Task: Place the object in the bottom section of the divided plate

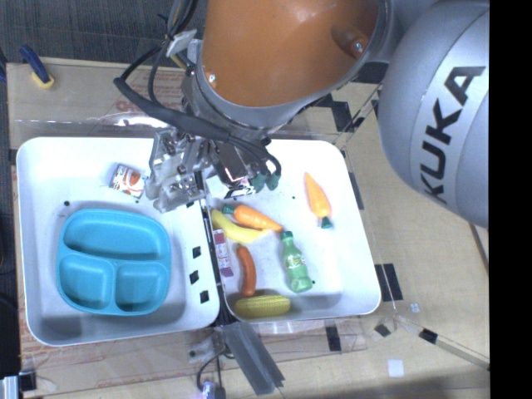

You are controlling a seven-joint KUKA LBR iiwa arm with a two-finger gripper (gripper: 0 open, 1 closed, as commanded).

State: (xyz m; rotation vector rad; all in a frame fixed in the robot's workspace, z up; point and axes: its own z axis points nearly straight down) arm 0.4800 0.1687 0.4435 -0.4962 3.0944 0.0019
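The divided plate (115, 260) before me is light blue, with rounded corners and three sections: one long section across its far side and two smaller ones side by side along its near side. It lies flat in the left bin, toward that bin's near left part. Beyond the plate, at the far side of the same bin, a small can (126, 179) with a red, white and orange label lies on its side, apart from the plate's rim.

the wooden bench (432, 306) (pale, taped in spots) bears two shallow white bins, left bin (33, 223) touching right bin (353, 223).
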